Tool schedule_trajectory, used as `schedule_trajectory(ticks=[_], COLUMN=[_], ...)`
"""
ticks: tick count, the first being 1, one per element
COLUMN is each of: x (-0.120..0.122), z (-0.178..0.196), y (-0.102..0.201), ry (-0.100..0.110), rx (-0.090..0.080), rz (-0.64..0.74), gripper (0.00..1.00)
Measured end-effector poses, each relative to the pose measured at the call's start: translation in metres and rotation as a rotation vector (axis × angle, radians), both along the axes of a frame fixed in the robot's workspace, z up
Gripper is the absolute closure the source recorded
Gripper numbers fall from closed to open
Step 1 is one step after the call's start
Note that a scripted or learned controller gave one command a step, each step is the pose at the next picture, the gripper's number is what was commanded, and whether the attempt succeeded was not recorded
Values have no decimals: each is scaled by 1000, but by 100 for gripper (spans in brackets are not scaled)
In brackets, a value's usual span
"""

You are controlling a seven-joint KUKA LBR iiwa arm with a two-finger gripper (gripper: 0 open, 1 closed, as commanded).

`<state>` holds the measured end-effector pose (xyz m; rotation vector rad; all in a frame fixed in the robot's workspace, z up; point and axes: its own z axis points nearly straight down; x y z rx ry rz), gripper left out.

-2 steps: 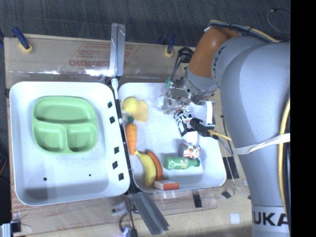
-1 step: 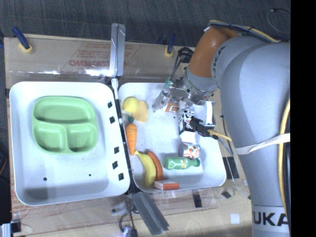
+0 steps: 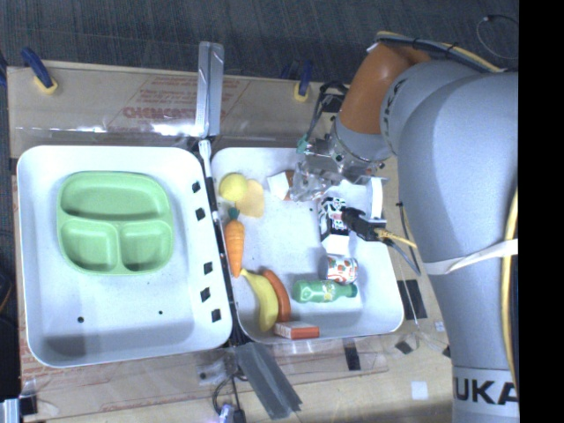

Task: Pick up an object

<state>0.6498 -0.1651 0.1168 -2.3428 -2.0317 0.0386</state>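
The gripper [image 3: 304, 186] is hanging low over the back of the right bin [image 3: 388, 311], near its upper rim; whether it is gripping anything I cannot tell, since the metal of the head is blurring into the clutter beneath it. Just beside it a small white item [image 3: 278, 183] is lying against the bin floor, and a yellow lemon-like fruit [image 3: 240, 192] is sitting a little further left; a black-and-white carton [image 3: 333, 218] is lying just in front of the head. Further forward, a carrot [image 3: 234, 245], a banana [image 3: 262, 296], a green bottle [image 3: 324, 291] and a small red-and-white can [image 3: 341, 269] are resting apart from one another. The left bin [image 3: 35, 236] is holding a green divided tray [image 3: 115, 221]. In my judgement the arm is reaching for a pick at the back of the right bin; the next move is calling for a firm close on one object and a straight lift.
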Motion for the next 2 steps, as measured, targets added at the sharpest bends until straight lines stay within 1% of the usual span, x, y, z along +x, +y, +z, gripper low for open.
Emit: schedule_trajectory(ticks=[1,2], x=[0,0], z=[0,10], y=[0,1], ry=[0,2], rx=[0,0], rz=[1,5], gripper=[0,100])
